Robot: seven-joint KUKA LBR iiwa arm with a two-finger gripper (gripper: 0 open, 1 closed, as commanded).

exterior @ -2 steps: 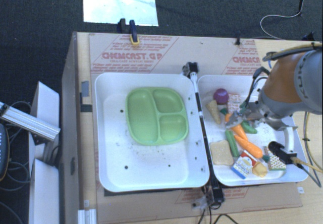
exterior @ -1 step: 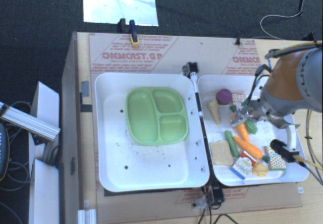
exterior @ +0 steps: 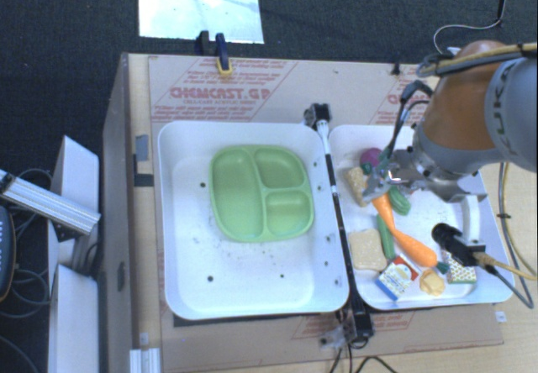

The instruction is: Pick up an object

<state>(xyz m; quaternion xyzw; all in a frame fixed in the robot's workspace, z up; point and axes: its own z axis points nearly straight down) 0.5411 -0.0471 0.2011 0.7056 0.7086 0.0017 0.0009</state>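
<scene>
Camera view shows the end effector (exterior: 392,178) low in the right bin (exterior: 492,195), near that bin's left wall and toward its far edge. It sits over the upper tip of the carrot (exterior: 409,239). Whether it is open or closed I cannot tell; the wrist body hides it, and nothing is visibly held.

The carrot looks like the likeliest target. It lies slantwise from the bin's left-middle toward its near-right corner. A grasp at the tip is poor, since the taper there gives little to bite on. The grip would likely do better further down the thick middle, closing across the carrot's width rather than along its length, and coming straight down.

Clutter is the trouble. A green pod (exterior: 385,237) lies touching the carrot's left side and could be caught with it or block that side. A pale wedge (exterior: 357,183) and a purple piece (exterior: 371,159) sit just beside the end effector. A cracker (exterior: 366,249), a small carton (exterior: 396,277) and a yellow bit (exterior: 432,282) crowd the near edge. The left bin (exterior: 193,279) carries a green plate (exterior: 261,193), well apart.
</scene>
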